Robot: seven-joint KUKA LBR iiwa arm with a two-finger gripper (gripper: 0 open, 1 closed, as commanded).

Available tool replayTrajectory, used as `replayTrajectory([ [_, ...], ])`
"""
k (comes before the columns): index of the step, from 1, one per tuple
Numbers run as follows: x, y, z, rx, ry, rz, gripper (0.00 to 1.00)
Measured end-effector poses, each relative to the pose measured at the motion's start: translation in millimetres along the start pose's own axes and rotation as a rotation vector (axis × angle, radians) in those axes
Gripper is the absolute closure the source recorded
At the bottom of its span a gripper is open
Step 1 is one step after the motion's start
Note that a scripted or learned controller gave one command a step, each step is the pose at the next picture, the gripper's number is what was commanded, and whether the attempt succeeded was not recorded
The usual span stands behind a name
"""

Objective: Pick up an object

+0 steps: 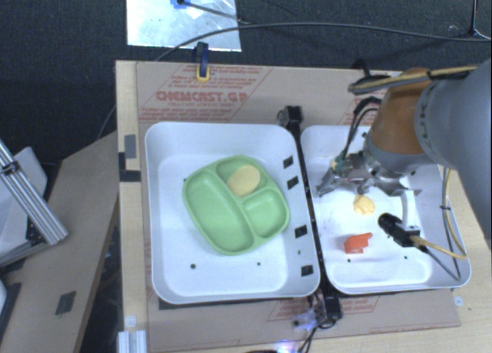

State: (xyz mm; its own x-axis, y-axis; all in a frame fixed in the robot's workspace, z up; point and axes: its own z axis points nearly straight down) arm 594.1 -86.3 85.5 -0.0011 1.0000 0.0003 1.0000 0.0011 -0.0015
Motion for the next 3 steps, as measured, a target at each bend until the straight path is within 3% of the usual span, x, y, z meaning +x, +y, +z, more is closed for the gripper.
replayTrajectory([
  [1,0,1,-13,-0.005,-0.001,0.001,1.00],
  [3,-3,4,-123,-0.008,-0.001,-0.003,1.00],
])
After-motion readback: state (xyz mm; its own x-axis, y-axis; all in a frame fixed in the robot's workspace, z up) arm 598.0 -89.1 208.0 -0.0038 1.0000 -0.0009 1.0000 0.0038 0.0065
